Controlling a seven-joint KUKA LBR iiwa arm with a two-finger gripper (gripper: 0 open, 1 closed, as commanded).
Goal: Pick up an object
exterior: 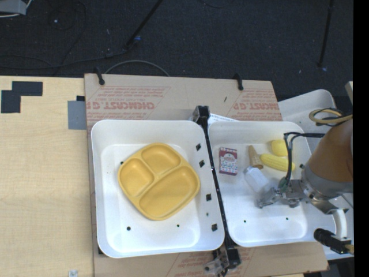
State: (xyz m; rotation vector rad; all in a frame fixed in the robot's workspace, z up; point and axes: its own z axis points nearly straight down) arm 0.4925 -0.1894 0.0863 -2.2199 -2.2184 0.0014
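Note:
The right bin [271, 235] holds a small red and white box [228, 160], a brown cone-shaped piece [254, 156], a yellow corn-like toy [277, 162] with another yellow piece [279, 148] behind it, and a pale translucent object [255, 176]. My gripper [266, 199] is low in this bin, just below and to the right of the translucent object, close to it or touching it. The arm's orange band [337, 149] rises at the bin's right side and hides that corner.
The left bin [109, 131] holds a yellow divided plate [159, 180]. A black divider rail [210, 178] runs between the bins. Cardboard [173, 94] lies behind them, and a black cable [294, 137] loops over the right bin's far right corner.

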